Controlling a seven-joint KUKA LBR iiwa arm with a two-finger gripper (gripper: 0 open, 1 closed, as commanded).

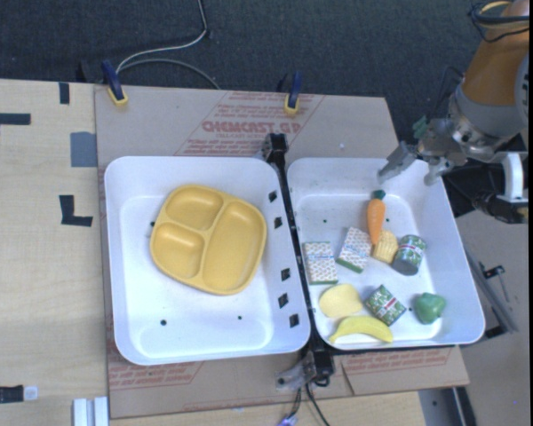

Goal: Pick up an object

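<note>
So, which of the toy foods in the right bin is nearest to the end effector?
The orange carrot: it lies just below the end effector, at the top of the group, while the others sit lower.

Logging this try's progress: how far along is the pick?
Nothing looks picked yet. The two-finger gripper hovers open above the right white bin's upper rim with nothing between its fingers. The orange toy carrot and the other toys lie in that bin. Descending, grasping and lifting remain.
</note>
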